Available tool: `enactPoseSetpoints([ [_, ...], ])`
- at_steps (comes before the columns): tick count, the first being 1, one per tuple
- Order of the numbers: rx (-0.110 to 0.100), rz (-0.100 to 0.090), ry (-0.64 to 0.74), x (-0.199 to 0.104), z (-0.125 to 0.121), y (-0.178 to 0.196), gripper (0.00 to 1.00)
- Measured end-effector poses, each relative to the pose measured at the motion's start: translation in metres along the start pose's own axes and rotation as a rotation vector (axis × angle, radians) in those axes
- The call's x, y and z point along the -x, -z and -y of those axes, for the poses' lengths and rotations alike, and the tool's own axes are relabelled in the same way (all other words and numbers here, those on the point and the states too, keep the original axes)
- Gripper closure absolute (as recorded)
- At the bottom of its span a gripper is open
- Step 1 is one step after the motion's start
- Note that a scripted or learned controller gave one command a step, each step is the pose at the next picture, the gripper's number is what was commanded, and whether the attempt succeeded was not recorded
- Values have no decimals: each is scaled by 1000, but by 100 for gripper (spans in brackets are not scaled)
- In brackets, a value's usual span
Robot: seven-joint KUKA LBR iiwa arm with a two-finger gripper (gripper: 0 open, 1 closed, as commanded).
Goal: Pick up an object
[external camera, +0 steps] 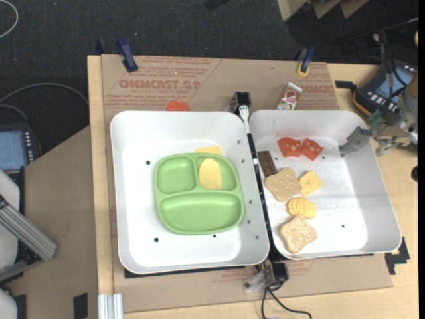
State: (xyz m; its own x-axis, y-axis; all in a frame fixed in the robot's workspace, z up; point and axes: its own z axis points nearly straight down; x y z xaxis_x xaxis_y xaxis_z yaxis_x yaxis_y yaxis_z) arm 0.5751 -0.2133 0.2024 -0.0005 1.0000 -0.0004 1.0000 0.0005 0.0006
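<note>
From above, the gripper [355,141] hangs at the right bin's [372,234] three o'clock rim; how wide it stands I cannot tell. Toy foods cluster at nine o'clock: red pieces [299,147], toast [282,183]. Tight packing risks a glancing, failed grasp.

The arm [403,115] is cut off by the right edge; its gripper [356,140] appears as a small grey shape, finger state indeterminate. A yellow piece [208,151] lies partly hidden behind the green divided plate [198,193]. An orange object [177,106] is partly concealed behind the left bin's far rim [174,113]. The carton [289,98] print is too small to read.
</note>
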Motion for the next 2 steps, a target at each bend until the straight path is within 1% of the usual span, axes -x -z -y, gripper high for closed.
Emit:
enactPoseSetpoints([
  [1, 6, -1, 10, -78, -96, -47, 0],
  [2, -13, -2, -6, -37, -27, -123, 0],
])
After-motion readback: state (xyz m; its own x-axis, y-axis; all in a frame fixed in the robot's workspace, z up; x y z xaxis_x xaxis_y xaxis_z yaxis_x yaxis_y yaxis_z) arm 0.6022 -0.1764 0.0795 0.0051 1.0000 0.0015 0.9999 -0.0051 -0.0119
